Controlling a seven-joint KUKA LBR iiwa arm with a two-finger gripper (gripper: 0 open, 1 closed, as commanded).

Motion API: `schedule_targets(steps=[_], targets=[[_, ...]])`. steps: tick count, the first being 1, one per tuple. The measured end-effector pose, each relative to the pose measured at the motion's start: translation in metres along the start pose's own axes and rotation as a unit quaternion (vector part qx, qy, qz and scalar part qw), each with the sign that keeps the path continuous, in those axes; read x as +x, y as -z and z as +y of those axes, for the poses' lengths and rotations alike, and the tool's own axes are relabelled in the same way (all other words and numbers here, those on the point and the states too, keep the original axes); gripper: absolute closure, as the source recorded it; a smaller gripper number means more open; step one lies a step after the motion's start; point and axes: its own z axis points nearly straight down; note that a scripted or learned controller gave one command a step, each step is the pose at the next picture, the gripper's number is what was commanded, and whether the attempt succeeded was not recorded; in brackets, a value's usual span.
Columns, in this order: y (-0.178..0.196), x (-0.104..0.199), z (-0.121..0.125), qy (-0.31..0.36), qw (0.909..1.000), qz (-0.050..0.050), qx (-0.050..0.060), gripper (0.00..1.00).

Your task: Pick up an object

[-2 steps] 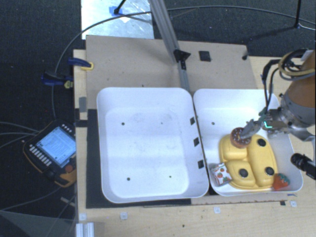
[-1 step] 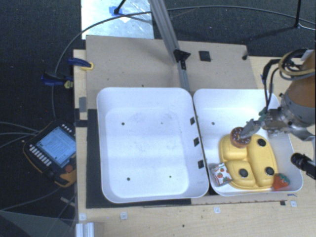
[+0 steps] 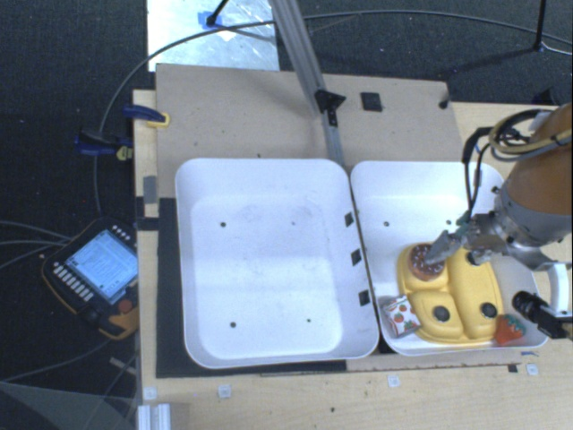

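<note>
Over the right bin (image 3: 394, 186), near its front right corner, my pincer (image 3: 440, 251) hangs low, its grey fingers slanting down and to the left from my wrist. Their tips sit right at the brownish round piece (image 3: 423, 262) on top of the yellow toy (image 3: 457, 298), but whether they are spread or clenched I cannot tell at this size, nor whether they touch the piece.

That yellow toy is a broad, lumpy plastic thing lying flat on the bin floor, with two dark knobs on its near side. It takes up most of the front right part of the bin. Just beside its front left corner lies a small white card or packet with red marks (image 3: 400, 315), pressed against the bin's wall. At the toy's right end, near the bin's rim, sits a small red-orange object (image 3: 509, 330), and a black part of my gear (image 3: 537, 313) juts across just above it.

My orange band and grey housing (image 3: 537, 195) loom over the right side of the bin, with black cables looping above them, hiding the floor beneath.

Beyond the shared rim lies the left bin (image 3: 269, 258). Well apart, off the bench's left edge, a handheld pendant with a lit screen (image 3: 97, 271) lies on the dark floor. A grey pole (image 3: 300, 47) slants over the bench's far side.
</note>
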Motion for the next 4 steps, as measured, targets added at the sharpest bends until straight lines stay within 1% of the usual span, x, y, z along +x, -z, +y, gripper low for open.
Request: schedule_targets(steps=[1, 2, 3, 4], targets=[[-0.047, 0.009, -0.004, 0.0, 1.0, 0.001, 0.001, 0.0], [-0.099, 0.009, -0.002, 0.002, 1.0, 0.004, -0.006, 0.0], [-0.087, 0.012, 0.0, 0.005, 0.9999, 0.006, -0.007, 1.0], [-0.028, 0.006, 0.009, 0.002, 1.0, -0.001, -0.005, 1.0]])
